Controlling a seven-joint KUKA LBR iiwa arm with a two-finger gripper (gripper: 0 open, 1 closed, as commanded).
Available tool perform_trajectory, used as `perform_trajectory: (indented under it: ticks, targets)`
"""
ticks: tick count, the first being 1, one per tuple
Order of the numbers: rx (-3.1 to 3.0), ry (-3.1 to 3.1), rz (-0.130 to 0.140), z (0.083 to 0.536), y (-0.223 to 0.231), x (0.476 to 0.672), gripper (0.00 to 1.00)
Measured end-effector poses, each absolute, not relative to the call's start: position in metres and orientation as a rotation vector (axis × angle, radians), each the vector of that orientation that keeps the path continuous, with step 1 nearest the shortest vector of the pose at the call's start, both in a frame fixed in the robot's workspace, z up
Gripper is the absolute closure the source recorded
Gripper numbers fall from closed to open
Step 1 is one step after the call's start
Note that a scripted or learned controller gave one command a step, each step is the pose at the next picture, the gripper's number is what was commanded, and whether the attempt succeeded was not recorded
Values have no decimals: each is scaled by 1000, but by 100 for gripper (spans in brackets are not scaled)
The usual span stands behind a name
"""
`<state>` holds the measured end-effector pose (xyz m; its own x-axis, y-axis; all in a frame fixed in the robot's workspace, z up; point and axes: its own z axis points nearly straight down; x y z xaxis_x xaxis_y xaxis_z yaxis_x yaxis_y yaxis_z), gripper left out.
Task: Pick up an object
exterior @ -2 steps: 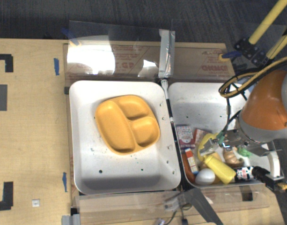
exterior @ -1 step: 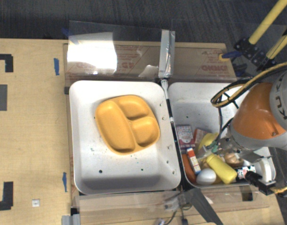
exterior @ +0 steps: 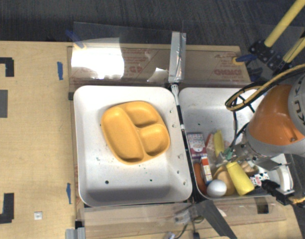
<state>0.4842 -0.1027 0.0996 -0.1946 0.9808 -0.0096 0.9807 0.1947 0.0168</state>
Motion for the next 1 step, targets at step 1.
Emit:
perform_trajectory:
  ticks: [1]
  targets:
    - [2396, 2032, 4, 185, -30, 534, 100]
